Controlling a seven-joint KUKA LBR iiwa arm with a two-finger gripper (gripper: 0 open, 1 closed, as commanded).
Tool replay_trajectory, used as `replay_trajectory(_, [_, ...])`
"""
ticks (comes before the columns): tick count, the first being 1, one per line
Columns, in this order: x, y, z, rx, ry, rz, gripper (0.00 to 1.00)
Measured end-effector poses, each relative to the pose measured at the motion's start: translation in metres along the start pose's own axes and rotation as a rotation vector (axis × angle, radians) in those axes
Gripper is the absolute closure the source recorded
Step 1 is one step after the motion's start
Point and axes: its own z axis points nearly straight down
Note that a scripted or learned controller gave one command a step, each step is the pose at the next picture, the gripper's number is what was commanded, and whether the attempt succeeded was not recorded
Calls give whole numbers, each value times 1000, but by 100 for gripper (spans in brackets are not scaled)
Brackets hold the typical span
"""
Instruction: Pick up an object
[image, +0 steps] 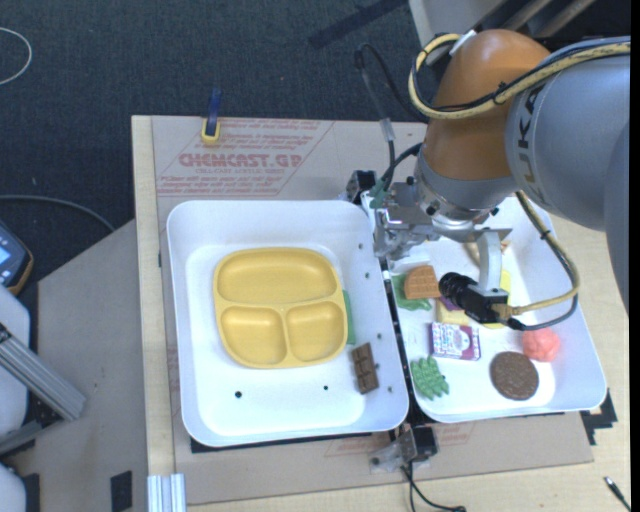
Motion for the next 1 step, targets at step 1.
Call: replay_trajectory(1, [48,-12,19,0,-1,1,100])
